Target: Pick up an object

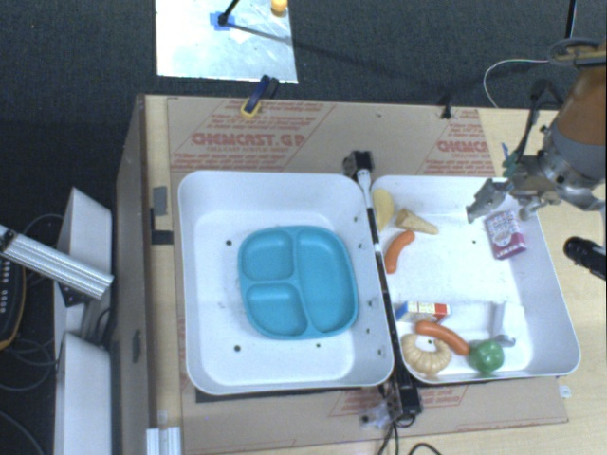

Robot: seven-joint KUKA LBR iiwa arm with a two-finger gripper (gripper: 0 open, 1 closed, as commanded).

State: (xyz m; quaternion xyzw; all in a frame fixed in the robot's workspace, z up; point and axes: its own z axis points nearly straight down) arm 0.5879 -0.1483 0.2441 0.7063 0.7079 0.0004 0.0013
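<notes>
- On the table (285, 126), two shallow white bins sit side by side, touching along a middle seam.
- Left bin (204, 207): it holds one blue plate (297, 281) with three compartments, lying flat near the bin's centre; nothing lies in the compartments.
- Right bin (550, 320): it holds the loose things, in a group by the seam, a group along the near edge, and a packet at the far right.
- Far group, by the seam: one pale yellow piece (382, 204), one tan cone-shaped piece (415, 221) just beside it, and one orange sausage-shaped piece (398, 249) lying at a slant below them.
- Near group: one small red and white box (429, 308), one orange carrot-like piece (444, 336) resting across one tan ring (426, 355), one green ball (487, 356) touching the carrot's end, and one grey metal piece (496, 322) just above the ball.
- One white and purple packet (505, 233) lies near the right bin's far right side, well apart from the rest.
- Arm: it reaches in from the right, above the right bin's far corner, wrist angled down and to the left.
- Tool (505, 202): it hangs right above the packet's top edge; whether it touches the packet, and whether it is open or closed, cannot be told at this angle.
</notes>
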